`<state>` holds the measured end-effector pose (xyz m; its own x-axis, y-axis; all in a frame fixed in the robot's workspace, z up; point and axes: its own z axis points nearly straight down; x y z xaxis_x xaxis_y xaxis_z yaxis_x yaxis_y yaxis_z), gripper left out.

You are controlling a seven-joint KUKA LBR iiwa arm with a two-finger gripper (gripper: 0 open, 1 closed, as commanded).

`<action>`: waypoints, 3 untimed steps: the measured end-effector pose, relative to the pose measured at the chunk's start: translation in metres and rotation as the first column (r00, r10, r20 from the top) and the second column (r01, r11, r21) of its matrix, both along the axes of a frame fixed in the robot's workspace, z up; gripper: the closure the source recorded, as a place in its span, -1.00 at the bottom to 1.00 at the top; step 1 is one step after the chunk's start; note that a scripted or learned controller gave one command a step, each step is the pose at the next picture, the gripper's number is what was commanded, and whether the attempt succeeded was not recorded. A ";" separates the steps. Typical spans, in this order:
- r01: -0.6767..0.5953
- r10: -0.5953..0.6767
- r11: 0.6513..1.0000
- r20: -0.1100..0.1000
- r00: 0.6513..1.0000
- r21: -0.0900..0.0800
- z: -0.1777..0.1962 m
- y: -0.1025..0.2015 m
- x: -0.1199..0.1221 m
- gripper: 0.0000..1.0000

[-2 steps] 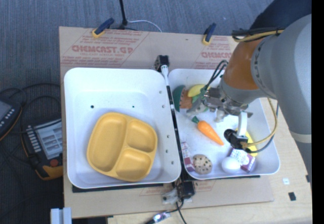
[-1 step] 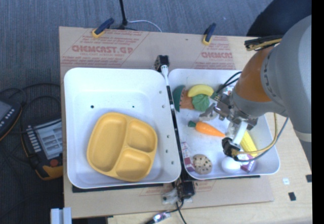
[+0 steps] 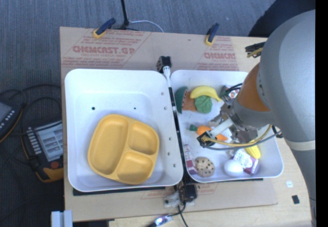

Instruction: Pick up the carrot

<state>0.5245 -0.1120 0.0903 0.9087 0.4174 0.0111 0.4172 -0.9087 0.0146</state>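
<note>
Bench w/ two white bins: carrot (image 3: 205,129) lies in the right bin (image 3: 266,172) near its middle, gripper (image 3: 212,133) down right at it, can't tell if jaws grip it, so lift not yet done.

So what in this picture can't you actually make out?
- Gripper: too small and cluttered in the camera view to tell whether it is open or shut, or whether it grips the carrot.
- Right bin: the arm covers its far right part.
- Small packet: too blurred to identify.
</note>
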 end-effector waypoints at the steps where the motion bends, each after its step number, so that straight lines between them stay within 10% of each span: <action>1: 0.224 -0.224 0.975 0.003 0.975 0.003 0.000 0.015 -0.022 -1.00; 2: 0.226 -0.226 0.974 0.003 0.974 0.006 0.000 0.015 -0.035 -1.00; 3: 0.225 -0.225 0.974 -0.005 0.974 0.007 0.009 0.015 -0.036 1.00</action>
